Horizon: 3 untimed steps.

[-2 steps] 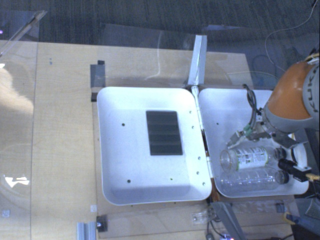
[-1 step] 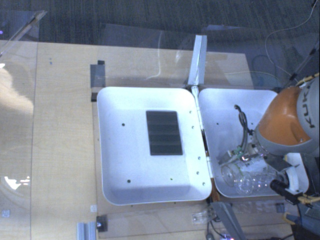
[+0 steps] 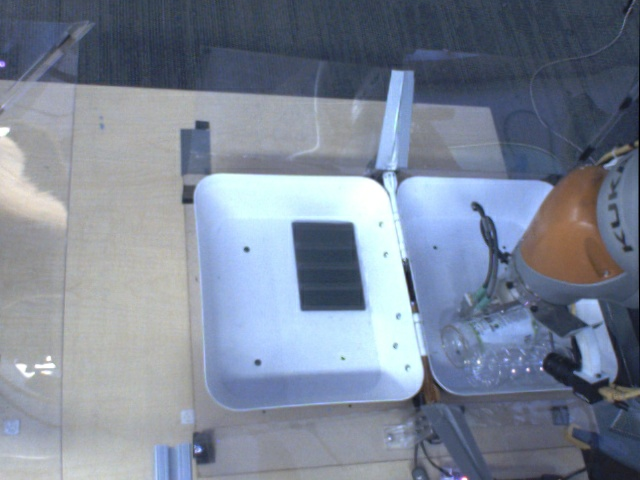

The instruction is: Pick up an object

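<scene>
Reviewer: Progress, left to right, quick.

Annotator: Left bin has one dark ribbed slab, flat, dead centre, with bare white floor all round it. Untouched, and well apart from the arm.

Reviewer: Right bin?

Annotator: Right bin has clear plastic items heaped toward 6 o'clock of the bin, near its front wall. See-through, so I can't count them or split one from another.

Reviewer: Arm?

Annotator: Arm comes in from 3 o'clock, orange band over the bin's right half. Gripper is low, right at the 12 o'clock edge of the clear heap, either touching or just beside it.

Reviewer: Open or closed? Holding anything?

Annotator: Can't tell. The wrist and the clear plastic hide the tip. Nothing shows as gripped.

Reviewer: So how far along?

Annotator: My call is that the approach is done and the grasp is unconfirmed. The clear items look to be resting on the bin floor, not lifted. What's left is to close on one, raise it clear and show it stays. Not counting it as picked yet.
</scene>
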{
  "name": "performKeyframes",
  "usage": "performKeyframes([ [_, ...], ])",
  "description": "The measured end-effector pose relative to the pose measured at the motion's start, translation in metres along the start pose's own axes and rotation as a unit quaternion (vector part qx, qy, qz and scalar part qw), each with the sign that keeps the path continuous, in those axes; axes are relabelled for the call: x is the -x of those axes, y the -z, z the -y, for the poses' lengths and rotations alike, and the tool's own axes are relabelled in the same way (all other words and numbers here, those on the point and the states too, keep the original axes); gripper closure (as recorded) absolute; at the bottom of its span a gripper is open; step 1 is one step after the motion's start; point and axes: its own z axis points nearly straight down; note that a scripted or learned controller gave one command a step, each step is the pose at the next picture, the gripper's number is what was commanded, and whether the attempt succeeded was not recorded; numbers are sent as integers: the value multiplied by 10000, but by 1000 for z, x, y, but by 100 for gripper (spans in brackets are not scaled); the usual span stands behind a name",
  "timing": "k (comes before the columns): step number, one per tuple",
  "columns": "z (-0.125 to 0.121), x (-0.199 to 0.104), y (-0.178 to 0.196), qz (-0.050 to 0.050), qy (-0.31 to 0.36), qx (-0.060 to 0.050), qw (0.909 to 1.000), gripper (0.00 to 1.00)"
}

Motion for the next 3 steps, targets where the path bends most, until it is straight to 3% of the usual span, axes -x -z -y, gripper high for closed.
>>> performKeyframes([
  [1, 0, 0, 0, 0, -1, -2, 10000, 0],
  [2, -41, -3, -13, -34, -1104, -88, 9938, 0],
  [3, -91, 47, -17, -28, -1344, -100, 9909, 0],
])
